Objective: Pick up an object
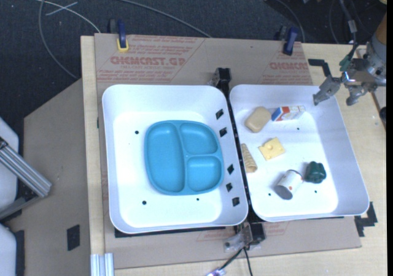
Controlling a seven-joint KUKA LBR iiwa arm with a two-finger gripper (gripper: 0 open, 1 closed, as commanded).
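My gripper (338,95) hangs over the far right corner of the right bin (344,146), its two fingers spread open with nothing between them. In that bin lie a tan bread roll (258,119), a small white carton with red and blue print (287,113), a yellow cheese wedge (271,148), a tan ridged stick (248,157) by the left wall, a grey and white cup on its side (287,184) and a dark green lump (315,172). The carton is the closest to the gripper, a little to its left.
The left bin (123,146) holds a blue divided plate (183,156). A black clip strip (226,140) runs between the bins. Blue clamps (122,34) (290,40) sit at the bench's far edge, and cables lie on the floor beyond.
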